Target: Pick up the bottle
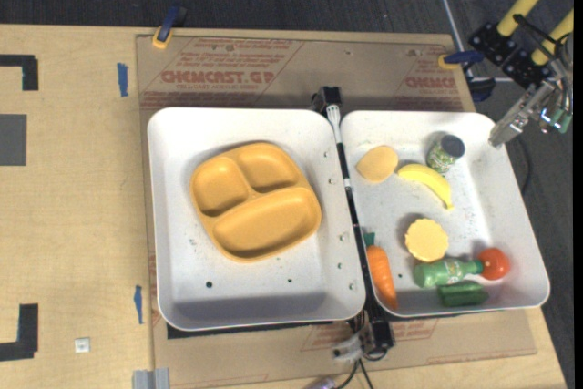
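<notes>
Nearest the lens, a glossy green plastic bottle (446,272) lies on its side at the front of the right white bin (519,196), between a tapered orange carrot (382,274) and a round red tomato (495,264), while the metallic gripper (506,130) hovers at the bin's far right rim, well apart from the bottle.

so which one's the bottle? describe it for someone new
Look in the right bin, along its near edge. The bottle lies on its side there, green, between the carrot and the tomato. It is the sole long green thing with a label.
</notes>
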`<state>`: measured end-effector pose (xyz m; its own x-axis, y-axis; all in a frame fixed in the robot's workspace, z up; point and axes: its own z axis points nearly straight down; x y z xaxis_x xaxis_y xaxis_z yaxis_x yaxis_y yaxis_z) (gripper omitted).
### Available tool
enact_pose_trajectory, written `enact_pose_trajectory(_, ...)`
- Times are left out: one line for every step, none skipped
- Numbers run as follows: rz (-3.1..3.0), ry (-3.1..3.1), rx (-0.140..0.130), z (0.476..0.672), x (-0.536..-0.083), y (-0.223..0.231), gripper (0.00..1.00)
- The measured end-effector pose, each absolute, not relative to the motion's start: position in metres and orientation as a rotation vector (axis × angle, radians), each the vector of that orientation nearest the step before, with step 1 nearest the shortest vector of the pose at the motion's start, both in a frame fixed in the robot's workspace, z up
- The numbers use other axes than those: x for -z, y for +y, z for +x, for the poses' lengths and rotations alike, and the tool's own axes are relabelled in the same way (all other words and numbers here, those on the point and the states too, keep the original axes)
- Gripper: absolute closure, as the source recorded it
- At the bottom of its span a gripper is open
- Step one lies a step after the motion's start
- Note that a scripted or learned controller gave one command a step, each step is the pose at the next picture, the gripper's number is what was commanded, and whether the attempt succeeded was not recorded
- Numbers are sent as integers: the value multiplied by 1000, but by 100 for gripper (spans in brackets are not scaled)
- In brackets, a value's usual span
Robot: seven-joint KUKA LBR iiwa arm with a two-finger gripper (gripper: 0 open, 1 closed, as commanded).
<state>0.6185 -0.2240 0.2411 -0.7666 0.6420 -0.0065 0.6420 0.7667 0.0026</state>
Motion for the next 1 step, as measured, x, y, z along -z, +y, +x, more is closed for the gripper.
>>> enact_pose_trajectory(538,3088,-1,626,-124,-190,100)
